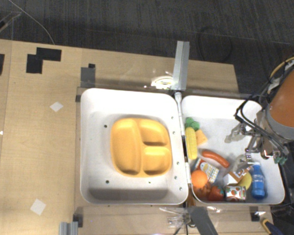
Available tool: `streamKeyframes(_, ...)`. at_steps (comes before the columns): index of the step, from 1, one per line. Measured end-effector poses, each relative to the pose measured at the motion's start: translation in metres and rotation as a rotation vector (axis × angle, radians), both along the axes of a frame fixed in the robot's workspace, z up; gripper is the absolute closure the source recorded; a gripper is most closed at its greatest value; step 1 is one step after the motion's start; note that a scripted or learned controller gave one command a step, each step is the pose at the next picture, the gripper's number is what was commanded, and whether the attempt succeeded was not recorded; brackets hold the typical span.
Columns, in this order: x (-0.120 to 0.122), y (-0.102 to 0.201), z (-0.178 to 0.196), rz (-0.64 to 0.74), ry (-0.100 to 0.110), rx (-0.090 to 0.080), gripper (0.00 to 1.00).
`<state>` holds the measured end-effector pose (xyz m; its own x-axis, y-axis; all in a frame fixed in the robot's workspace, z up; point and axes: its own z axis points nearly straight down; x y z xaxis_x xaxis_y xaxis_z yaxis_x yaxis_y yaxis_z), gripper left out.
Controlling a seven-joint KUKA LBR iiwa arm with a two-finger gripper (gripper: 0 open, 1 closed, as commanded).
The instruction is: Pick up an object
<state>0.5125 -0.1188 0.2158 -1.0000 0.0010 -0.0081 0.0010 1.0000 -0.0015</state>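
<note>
step: approach, nothing picked yet | my gripper point(245, 161) in the right bin point(220, 118), whether it's open I cannot tell | blue bottle point(257, 181) just beside | next: descend, close on it

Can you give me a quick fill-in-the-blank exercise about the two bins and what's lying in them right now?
1. The yellow divided tray lies in the ____ bin.
2. The blue bottle lies in the right bin, near its ____ wall.
3. The corn cob lies along the right bin's ____ wall.
4. The sausage is coloured ____.

Missing words: left; right; left; orange-red
</note>
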Motion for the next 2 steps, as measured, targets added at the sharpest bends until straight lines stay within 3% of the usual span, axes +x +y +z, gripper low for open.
streamKeyframes(1,0.024,0.014,-0.115,-0.291,-0.008,0.002,0.0)
streamKeyframes(2,0.11,0.02,-0.117,-0.366,-0.024,0.005,0.0)
